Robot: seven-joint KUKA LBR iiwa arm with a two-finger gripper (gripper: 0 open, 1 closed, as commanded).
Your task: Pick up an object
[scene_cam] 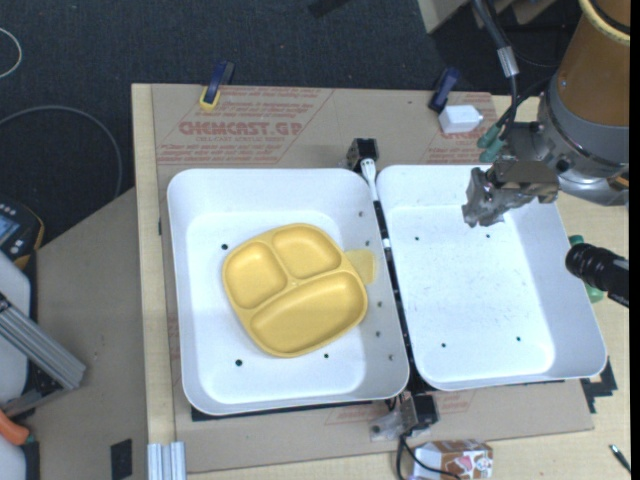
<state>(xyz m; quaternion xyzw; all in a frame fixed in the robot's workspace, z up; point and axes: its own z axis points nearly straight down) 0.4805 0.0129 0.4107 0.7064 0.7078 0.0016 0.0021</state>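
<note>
A yellow divided plate [294, 289], with three compartments, lay flat in the left bin [190, 298], roughly at its middle and turned at a slant, its small tab pointing toward the divider between the bins. The gripper [484, 214] hung over the far part of the right bin [540, 353], well apart from the plate, with nothing seen between its fingers; whether they were spread or pressed together could not be told from this angle.
</note>
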